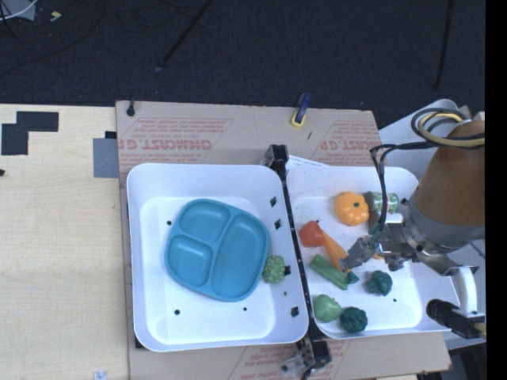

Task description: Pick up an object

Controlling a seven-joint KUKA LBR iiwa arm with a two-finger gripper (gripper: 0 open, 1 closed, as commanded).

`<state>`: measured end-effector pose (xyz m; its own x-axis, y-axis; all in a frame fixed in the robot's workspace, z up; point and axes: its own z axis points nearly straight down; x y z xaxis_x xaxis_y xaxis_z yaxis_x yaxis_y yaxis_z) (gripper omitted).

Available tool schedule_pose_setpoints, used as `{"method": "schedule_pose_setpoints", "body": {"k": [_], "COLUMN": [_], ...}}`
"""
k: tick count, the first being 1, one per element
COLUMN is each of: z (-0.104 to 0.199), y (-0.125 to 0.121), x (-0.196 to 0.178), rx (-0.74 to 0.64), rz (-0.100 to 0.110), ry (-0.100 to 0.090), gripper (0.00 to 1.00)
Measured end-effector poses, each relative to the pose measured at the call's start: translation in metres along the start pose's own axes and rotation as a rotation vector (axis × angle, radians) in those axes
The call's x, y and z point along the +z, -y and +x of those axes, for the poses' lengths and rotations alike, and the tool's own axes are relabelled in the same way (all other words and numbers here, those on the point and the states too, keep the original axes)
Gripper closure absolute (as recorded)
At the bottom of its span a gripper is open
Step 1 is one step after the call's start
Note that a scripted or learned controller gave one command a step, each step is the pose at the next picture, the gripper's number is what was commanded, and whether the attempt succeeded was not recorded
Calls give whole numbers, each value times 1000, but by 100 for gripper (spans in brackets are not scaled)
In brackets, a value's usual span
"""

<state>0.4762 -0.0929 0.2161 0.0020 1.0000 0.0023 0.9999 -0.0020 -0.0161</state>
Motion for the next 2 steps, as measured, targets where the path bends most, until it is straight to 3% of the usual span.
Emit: {"method": "schedule_pose_setpoints", "body": {"k": [1, 2], "z": [0, 1], "y": [-2, 8], "x": [-6, 50], "rx": [-2, -2], "rz": [-11, -7], "ry": [1, 0], "gripper": [0, 0]}}
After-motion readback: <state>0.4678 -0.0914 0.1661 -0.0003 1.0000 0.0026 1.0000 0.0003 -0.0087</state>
